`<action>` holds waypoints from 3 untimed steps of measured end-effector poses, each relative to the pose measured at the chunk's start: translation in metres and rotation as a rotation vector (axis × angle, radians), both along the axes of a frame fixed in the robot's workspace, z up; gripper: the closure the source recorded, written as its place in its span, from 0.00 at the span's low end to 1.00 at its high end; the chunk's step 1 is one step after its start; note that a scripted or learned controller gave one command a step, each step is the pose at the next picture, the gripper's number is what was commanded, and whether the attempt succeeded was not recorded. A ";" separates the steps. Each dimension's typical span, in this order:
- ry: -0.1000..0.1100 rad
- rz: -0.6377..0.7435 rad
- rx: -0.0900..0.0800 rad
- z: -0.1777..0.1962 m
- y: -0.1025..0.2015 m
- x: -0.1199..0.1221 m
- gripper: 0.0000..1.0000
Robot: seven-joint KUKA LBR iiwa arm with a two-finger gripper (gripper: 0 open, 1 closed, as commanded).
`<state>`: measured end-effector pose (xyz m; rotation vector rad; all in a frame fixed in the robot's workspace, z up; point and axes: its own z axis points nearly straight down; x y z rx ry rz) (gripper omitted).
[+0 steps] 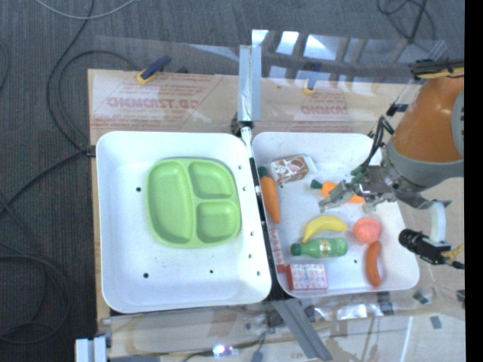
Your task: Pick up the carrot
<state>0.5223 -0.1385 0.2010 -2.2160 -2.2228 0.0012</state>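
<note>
The carrot lies lengthwise along the right bin's nine-o'clock wall, while the gripper, its open-or-closed state impossible to tell, hovers toward three o'clock; a sound pick would likely straddle the carrot's narrow width, clear of the wall.

The bench board bears faded red lettering, "CHEMCAST" partly legible.
</note>
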 end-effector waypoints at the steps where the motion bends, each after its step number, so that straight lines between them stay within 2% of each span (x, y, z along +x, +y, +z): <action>1: -0.001 -0.046 -0.002 0.055 0.002 0.020 0.00; 2: -0.002 0.029 -0.001 -0.108 -0.052 0.058 0.00; 3: -0.009 -0.094 -0.007 -0.112 -0.036 0.101 0.00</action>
